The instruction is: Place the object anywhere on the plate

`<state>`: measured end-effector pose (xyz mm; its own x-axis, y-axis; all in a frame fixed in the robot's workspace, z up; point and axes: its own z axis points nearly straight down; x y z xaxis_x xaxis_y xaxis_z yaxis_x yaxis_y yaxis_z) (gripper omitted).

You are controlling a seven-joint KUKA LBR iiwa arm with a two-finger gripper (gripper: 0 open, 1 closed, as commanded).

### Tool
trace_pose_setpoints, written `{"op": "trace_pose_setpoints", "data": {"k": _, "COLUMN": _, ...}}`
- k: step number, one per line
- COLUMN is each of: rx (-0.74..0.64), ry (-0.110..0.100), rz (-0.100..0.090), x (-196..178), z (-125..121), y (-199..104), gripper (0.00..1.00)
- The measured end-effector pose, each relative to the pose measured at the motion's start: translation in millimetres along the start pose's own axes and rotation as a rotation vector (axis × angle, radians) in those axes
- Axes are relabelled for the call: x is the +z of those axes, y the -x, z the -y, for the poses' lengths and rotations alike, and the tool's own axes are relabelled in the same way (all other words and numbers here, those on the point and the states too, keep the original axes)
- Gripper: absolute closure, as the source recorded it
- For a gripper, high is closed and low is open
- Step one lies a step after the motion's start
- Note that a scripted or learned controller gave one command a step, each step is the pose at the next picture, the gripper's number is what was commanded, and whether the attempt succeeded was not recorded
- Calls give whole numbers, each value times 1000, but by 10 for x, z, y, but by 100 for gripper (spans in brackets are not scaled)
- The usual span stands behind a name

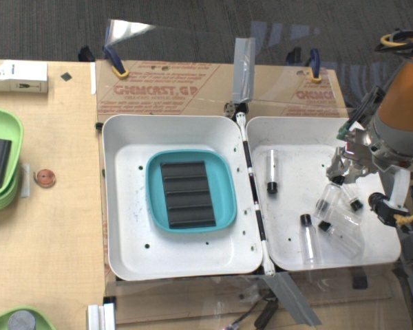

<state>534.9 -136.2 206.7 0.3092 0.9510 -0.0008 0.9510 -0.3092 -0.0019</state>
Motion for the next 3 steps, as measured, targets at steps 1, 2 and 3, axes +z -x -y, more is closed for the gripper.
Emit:
{"op": "trace_pose_setpoints", "data": {"k": 1, "rx": 0, "ry": 0, "rz": 0, "x": -1, "z": 0, "y": 0, "gripper": 0}}
{"op": "trace_pose_setpoints", "data": {"k": 2, "rx": -35, "ry": 1, "rz": 1, "x": -383, "z": -411, "y": 605, "gripper": 0}}
{"op": "trace_pose_setpoints", "data": {"k": 3, "rx": -39, "ry": 0, "rz": 2, "x": -1516, "z": -740, "y": 540, "gripper": 0}}
